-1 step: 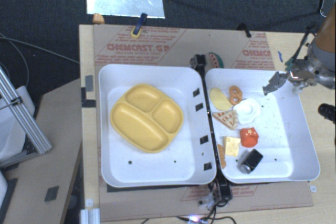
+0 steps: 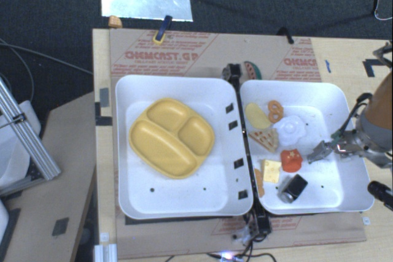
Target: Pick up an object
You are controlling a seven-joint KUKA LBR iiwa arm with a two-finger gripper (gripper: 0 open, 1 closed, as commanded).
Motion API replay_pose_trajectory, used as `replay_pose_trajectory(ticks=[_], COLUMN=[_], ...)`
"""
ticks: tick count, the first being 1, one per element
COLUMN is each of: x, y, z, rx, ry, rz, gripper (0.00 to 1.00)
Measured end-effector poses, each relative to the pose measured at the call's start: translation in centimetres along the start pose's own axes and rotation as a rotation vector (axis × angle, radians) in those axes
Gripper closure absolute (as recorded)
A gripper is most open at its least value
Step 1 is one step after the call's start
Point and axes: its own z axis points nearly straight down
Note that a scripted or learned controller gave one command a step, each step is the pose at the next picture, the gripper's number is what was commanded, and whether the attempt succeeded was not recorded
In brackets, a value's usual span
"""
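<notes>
The arm is reaching into the right bin from the right, and its gripper is hovering low over the bin floor with nothing showing between its tips, so the pick is not yet done. Whether the tool is spread or pressed together I cannot tell at this angle. The candidates are all lying in the right bin's left half: a tomato just beside the gripper tip, a black block below it, a cheese slice, a pizza wedge, a clear cup, a pretzel and a yellow chip. The left bin is holding a yellow tray, well apart from the arm. Judging by position, the tomato is looking like the likeliest target; closing on it, gripping and lifting are all remaining.
</notes>
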Motion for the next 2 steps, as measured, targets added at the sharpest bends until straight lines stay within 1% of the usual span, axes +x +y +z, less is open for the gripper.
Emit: replay_pose_trajectory(ticks=[1, 2], x=[8.6, 8.1], y=[-2.0, -1.8], z=[4.6, 3.3], rx=[-0.009, -0.016], ry=[0.001, -0.003], rz=[-0.014, -0.008], gripper=[0.00, 1.00])
